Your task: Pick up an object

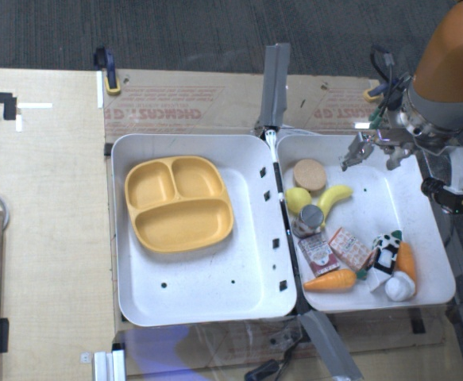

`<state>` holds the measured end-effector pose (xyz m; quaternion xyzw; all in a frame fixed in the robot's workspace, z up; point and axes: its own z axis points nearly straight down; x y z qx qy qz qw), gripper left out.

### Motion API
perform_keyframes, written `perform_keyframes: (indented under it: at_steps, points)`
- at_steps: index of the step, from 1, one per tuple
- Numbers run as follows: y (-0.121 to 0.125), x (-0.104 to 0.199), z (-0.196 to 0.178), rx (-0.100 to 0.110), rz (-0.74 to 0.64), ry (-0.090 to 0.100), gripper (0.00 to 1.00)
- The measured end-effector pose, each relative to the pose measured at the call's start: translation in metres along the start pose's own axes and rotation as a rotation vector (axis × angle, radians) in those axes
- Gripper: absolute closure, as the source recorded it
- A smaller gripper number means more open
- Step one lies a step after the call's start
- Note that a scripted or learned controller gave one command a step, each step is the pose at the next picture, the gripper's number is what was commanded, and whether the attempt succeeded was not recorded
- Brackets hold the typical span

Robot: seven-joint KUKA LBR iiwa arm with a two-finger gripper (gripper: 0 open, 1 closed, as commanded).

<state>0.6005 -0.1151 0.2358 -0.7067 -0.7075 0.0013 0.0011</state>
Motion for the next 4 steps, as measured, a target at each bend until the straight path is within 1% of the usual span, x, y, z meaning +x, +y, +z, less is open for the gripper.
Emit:
perform_keyframes:
  at_steps: [1,2,3,4]
  points:
    - [-0.014,0.013,0.143,-0.001,0.038,0.000,0.00]
    - [0.024,0.016,0.144,-0.002,0.001,0.000,0.00]
    - [0.024,0.014,0.136,-0.002,0.004,0.000,1.00]
    - [0.024,0.012,-0.054,-0.001,0.089,-0.001,1.00]
